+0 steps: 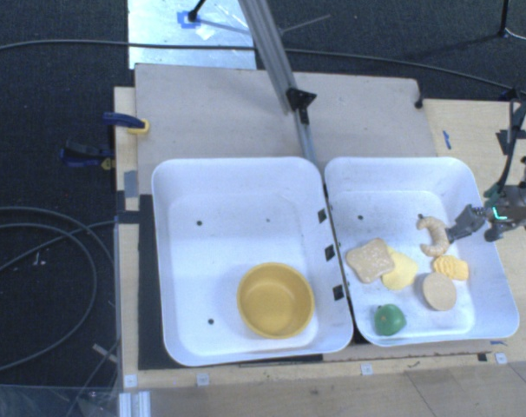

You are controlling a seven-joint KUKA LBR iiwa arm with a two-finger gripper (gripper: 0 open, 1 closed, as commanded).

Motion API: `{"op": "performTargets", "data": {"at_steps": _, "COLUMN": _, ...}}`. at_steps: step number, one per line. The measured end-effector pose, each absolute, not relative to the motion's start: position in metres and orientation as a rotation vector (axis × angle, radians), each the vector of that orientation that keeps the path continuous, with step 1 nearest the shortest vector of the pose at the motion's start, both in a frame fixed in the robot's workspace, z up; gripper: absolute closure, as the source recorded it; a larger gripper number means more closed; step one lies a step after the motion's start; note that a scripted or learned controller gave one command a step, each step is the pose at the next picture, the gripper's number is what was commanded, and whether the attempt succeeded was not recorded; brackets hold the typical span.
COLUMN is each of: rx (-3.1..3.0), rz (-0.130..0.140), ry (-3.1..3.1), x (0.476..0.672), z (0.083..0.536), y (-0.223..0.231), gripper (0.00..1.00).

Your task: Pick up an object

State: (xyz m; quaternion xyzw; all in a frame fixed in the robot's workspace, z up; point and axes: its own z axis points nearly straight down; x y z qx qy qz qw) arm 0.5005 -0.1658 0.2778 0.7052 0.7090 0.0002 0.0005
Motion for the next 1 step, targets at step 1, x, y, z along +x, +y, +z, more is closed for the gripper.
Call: {"op": "performTargets", "data": {"at_steps": 1, "rx": 2.214, "rz": 0.002, "ry": 2.226, "x": 0.5008, "z": 0.2782, "y": -0.1658, "gripper": 0.0}}
